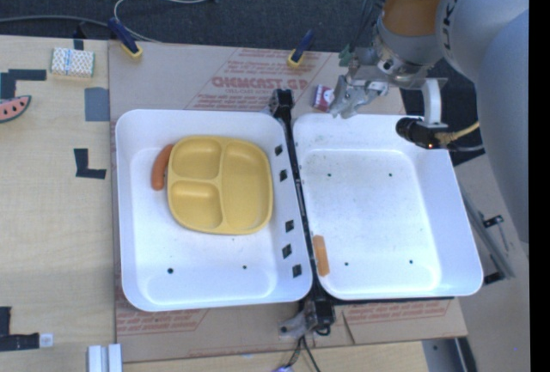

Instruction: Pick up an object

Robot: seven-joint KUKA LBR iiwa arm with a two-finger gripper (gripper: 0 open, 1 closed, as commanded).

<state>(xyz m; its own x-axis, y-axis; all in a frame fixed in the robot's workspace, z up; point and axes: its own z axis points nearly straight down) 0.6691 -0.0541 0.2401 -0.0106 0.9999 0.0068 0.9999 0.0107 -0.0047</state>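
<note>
My jaws (348,100) hang over the right bin's (447,216) far rim, whether apart or together I cannot tell; a carrot (320,254) lies at its near-left edge.

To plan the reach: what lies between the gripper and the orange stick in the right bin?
Camera view: only bare white floor of the right bin between gripper and orange stick.

Two white bins (206,289) — one yellow tray (220,185), two orange sausages (159,168).
</note>
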